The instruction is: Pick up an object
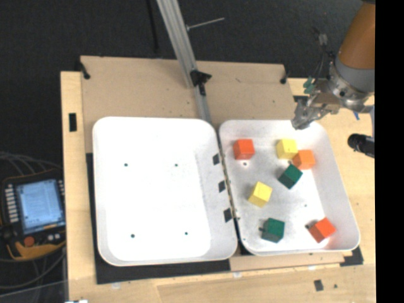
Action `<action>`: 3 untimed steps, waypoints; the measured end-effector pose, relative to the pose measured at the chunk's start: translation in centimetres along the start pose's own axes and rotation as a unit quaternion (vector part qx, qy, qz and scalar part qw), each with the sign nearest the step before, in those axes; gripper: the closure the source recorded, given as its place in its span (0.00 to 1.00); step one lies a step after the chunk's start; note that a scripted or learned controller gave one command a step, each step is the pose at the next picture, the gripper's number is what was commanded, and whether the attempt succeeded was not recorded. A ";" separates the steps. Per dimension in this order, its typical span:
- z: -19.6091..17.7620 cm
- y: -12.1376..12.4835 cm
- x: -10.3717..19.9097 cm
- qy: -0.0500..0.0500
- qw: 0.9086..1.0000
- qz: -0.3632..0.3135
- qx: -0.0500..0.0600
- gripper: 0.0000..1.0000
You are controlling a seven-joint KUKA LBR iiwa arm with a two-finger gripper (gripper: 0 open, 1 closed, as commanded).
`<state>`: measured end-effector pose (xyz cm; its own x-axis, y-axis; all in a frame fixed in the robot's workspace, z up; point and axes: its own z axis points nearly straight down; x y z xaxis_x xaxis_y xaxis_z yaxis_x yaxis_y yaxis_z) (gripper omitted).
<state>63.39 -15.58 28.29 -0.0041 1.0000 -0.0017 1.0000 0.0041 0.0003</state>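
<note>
Seven small cubes lie in the right bin [338,188]: an orange cube [243,148] at ten o'clock of the bin, a yellow cube [286,148] near twelve with a second orange cube [304,159] touching or just beside it, a dark green cube [290,176] just below those, a second yellow cube [259,194] near the middle, a second green cube [273,230] at six and a third orange cube [321,230] at four. The gripper [303,121] hangs over the bin's rim at one o'clock; whether it is released or clenched I cannot tell, and nothing shows in it. I judge this the approach step, nothing picked yet. The next move calls for coming in over one cube, the yellow one at twelve being nearest, and descending squarely. The cubes look hard, matte and flat-sided; the bins are smooth white with rounded corners. The left bin [113,188] sits alongside.
</note>
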 end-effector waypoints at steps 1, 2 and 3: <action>1.3 0.3 5.1 0.001 1.000 -0.001 0.000 1.00; 2.9 -0.4 10.3 0.001 1.000 -0.001 0.001 1.00; 4.1 -1.4 14.9 0.001 1.000 -0.001 0.001 1.00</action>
<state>61.93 -0.73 24.16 -0.0059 1.0000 -0.0001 1.0000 0.0059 -0.0011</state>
